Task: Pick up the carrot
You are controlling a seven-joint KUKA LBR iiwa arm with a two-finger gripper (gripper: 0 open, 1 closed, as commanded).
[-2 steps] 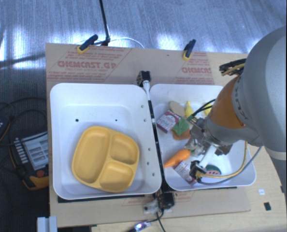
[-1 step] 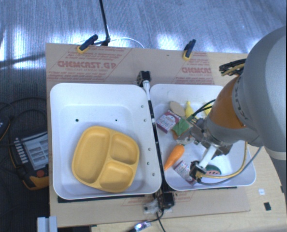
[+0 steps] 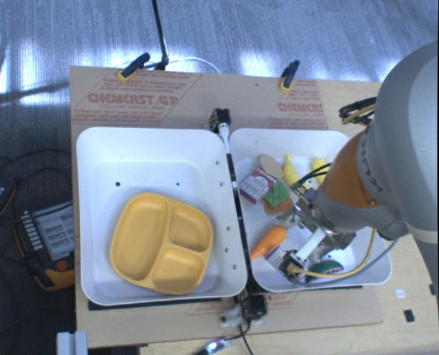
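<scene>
Approach step, by the look of it; no grasp made yet. Noted the carrot (image 3: 269, 241) in the right bin (image 3: 367, 278), low down and close to the wall shared with the left bin (image 3: 94, 198). Lying slantwise on the white floor, free of any grip.

Noted the gripper (image 3: 308, 228) just beside the carrot on the arm's side, hanging over the clutter. Cannot tell whether spread or closed; hidden under the wrist.

Next, probably: shift toward the carrot's thicker middle, line up across its long axis, then descend.

Carrot: orange, tapered, smooth, likely toy plastic, so apt to roll or slip when pinched. Nearby: green block (image 3: 277, 194), pinkish wrapper (image 3: 254, 186), yellow banana-like piece (image 3: 290, 168). In the left bin, a glossy yellow three-part plate (image 3: 160, 242). Under both bins, a worktop (image 3: 131, 98) of brown printed board.
</scene>
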